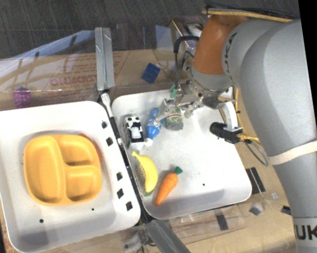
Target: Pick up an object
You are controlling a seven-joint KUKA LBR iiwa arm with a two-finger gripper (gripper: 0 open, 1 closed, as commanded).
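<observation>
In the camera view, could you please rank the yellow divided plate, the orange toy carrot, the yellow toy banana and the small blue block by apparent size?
1. Yellow divided plate, by far the largest.
2. Yellow toy banana and orange toy carrot look about alike; I would not rank them.
3. Small blue block, smallest.

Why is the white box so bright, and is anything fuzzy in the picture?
In the camera view, the light falls evenly from above, so the right bin looks bright and flat; the carrot and banana cast only faint soft shadows; the small things by the hand are blurry and hard to make out; the yellow tray looks sharp.
</observation>
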